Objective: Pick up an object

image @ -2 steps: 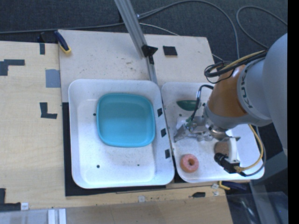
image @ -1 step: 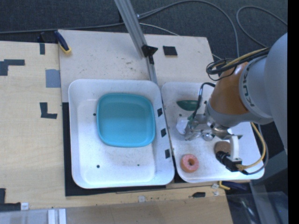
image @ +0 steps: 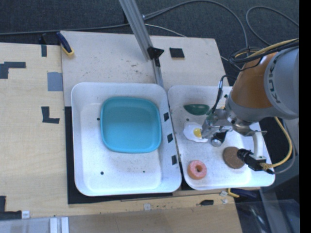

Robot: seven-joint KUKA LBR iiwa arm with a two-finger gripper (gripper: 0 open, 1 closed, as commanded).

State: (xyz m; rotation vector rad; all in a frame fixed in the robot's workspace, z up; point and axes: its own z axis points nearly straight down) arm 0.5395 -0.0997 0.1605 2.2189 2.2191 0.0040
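The arm (image: 265, 89) reaches in from the right over the right bin (image: 218, 178), and its hand (image: 210, 132) hangs low just beside a fried egg (image: 193, 133), white with a yellow yolk; whether it is wide, narrow or holding anything I cannot tell. A green leaf-like piece (image: 196, 108) lies just behind the egg, near the bin's far side. A pink doughnut (image: 197, 169) sits near the front wall, and a brown cookie (image: 233, 158) lies to its right, partly under the arm's fittings. The left bin (image: 85, 174) holds a teal plate (image: 130, 124). Both bins rest on the counter (image: 29, 154)
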